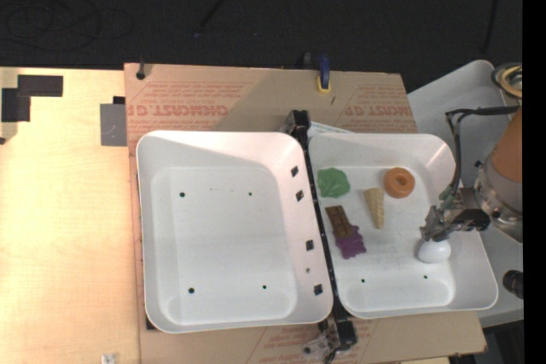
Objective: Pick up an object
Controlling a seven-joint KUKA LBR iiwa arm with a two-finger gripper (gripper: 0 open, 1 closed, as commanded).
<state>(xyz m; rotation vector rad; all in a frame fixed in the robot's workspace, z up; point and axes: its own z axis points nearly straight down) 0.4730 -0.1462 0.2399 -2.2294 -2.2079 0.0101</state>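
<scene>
Reaching in from the right, the arm (pixel 512 162) sits low over the right bin (pixel 465 290), and I read this as the approach to a grasp. Largest first, taking that bin as the landmark: the left bin (pixel 222 303) lies just beside it, the two rims touching along the middle seam, on a cardboard sheet (pixel 256 98) that backs both. Inside the right bin, the gripper (pixel 439 228) hangs near the right wall, directly above a small white ball (pixel 433 251), probably the thing being tried for. Whether it is spread wide, pinched narrow or already touching the ball I cannot tell; the tips blur into wiring.

Toward the bin's left wall lie a green lump (pixel 333 182), a brown bar (pixel 339 222) and a purple piece (pixel 351 245) touching the bar's lower end. Near the middle rest an orange ring (pixel 398 182) and a pale cone (pixel 375 207), apart, likely scattered loose so each can be gripped alone. Most of the arm is cut off at the edge.
</scene>
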